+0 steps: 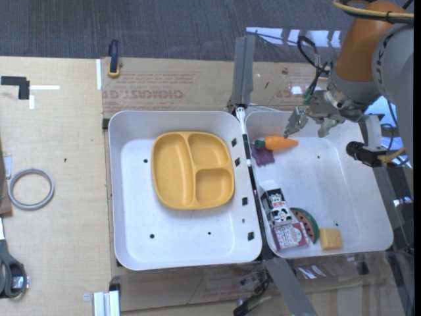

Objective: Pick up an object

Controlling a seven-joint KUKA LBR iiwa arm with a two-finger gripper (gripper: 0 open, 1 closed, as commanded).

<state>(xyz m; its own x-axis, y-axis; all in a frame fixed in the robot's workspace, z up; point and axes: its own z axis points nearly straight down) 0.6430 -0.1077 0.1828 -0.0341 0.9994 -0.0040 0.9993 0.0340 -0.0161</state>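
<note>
My gripper (310, 125) hangs over the back of the right bin (342, 176), its two fingers spread apart with nothing between them, so it is open. An orange carrot (281, 143) lies just below and to the left of the fingertips, apart from them. A purple piece (263, 155) sits beside the carrot's green end. Toward the bin's front lie a printed packet (279, 217), a watermelon slice (307, 224) and a yellow block (331, 239).
The left bin (131, 229) holds a yellow divided plate (193, 170). A grey divider (242, 78) rises between the bins at the back. A tape ring (29, 188) lies on the wooden bench at the left.
</note>
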